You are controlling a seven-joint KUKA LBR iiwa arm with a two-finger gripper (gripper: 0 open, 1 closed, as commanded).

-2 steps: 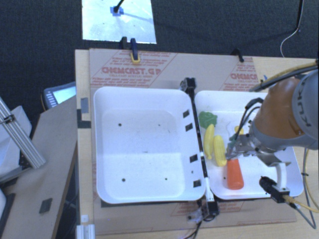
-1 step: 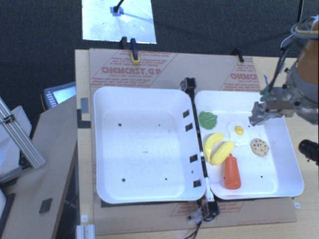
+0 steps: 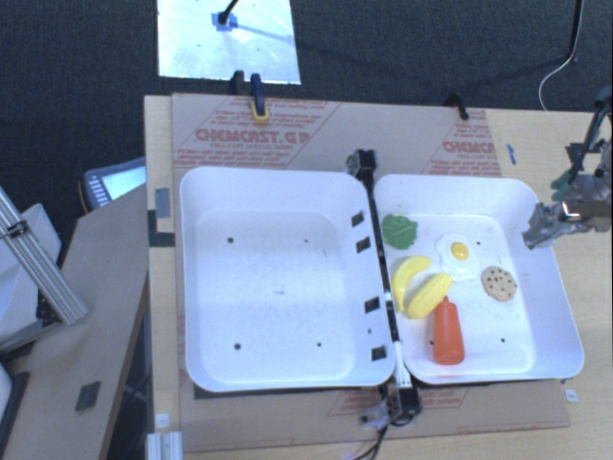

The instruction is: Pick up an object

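The word "CHEMCAST GP" is printed in red on the brown protective sheet (image 3: 287, 127) under the bins, far to the left of the gripper (image 3: 542, 226) and beyond it. The same red lettering is repeated on that sheet nearer the gripper, just left of it and farther back, but only partly legible. No other text can be read.

I count two white bins (image 3: 278, 185), and in the right one: two bananas (image 3: 419, 286), one fried egg (image 3: 460, 254), one cookie (image 3: 498, 283), one green leaf (image 3: 399, 230), one orange bottle (image 3: 447, 332).
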